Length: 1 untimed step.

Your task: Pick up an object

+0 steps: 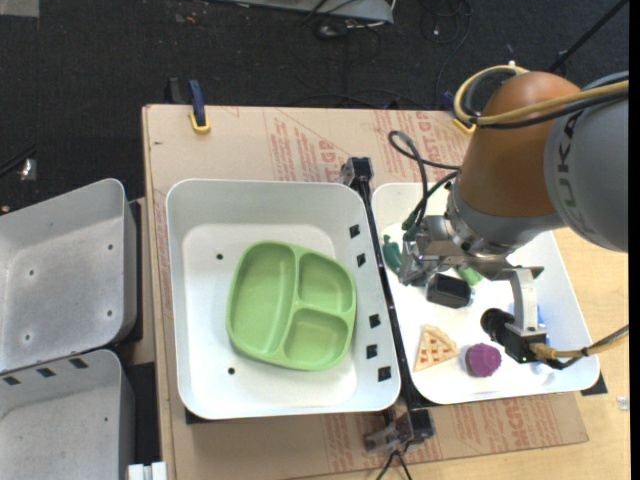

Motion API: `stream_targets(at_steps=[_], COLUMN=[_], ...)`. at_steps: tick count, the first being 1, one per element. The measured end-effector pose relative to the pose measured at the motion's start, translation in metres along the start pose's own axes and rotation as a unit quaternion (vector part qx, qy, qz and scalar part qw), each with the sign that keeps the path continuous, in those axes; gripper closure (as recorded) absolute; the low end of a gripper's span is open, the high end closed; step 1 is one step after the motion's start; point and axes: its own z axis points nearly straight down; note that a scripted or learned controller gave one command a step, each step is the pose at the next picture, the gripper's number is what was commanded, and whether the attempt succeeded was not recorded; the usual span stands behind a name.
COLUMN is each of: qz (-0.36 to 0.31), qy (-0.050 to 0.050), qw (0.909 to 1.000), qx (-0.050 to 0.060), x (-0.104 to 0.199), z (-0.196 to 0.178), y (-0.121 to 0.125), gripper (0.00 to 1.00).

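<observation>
2 white bins (pixel 190 268): 1 green tray (pixel 292 306), 1 pizza slice (pixel 434 349), 1 purple ball (pixel 483 359); end effector (pixel 425 263) grip state unclear

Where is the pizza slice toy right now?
In the camera view the pizza slice toy lies in the right bin, near its front left corner, just left of the purple ball and below the tool.

Left white bin (pixel 190 268): pale green divided plate (pixel 292 306). Right white bin (pixel 570 313): purple ball (pixel 484 359), orange-red spotted pizza slice (pixel 434 348).
</observation>
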Motion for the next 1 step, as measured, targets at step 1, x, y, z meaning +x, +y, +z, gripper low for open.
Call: stream_targets(at_steps=[1], qz=[0.0], qy=[0.0], qw=[1.0], qx=[0.001], x=[0.0495], z=[0.0165], y=[0.0079], gripper=[1.0])
